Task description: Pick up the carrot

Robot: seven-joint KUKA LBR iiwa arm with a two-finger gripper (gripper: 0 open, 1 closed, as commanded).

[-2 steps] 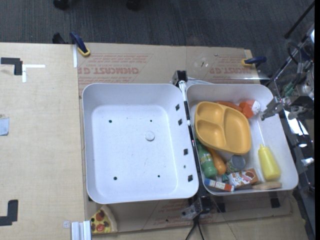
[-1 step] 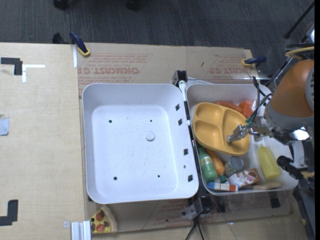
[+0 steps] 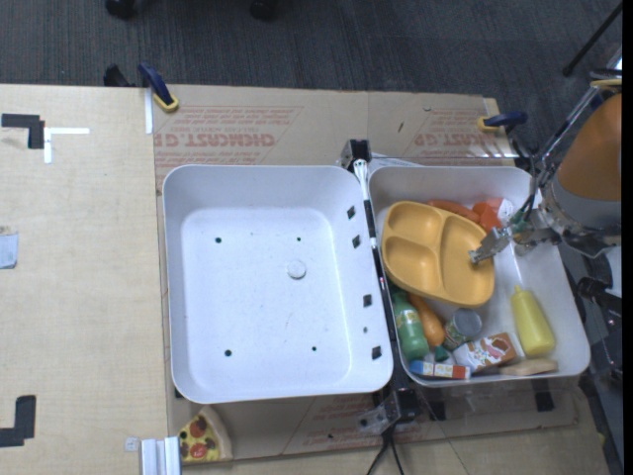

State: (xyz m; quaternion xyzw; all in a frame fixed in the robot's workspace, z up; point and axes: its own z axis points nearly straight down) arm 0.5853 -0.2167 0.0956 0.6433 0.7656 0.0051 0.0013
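Note:
In the right bin (image 3: 569,285), an orange tapered piece that looks like the carrot (image 3: 430,321) lies partly under the lower edge of a yellow divided plate (image 3: 435,255), between a green bottle (image 3: 407,327) and a small can (image 3: 465,325). More orange pieces (image 3: 473,212) peek out behind the plate's far rim. My gripper (image 3: 487,247) hangs over the plate's right rim, up and to the right of the carrot and apart from it. Nothing is visibly held.
A yellow bottle (image 3: 532,323) lies at the bin's right side, and a printed box (image 3: 487,350), a pale stick (image 3: 529,368) and small items crowd the front wall. The left bin (image 3: 178,295) holds a small round disc (image 3: 297,271). A toy pizza slice (image 3: 201,437) lies on the bench.

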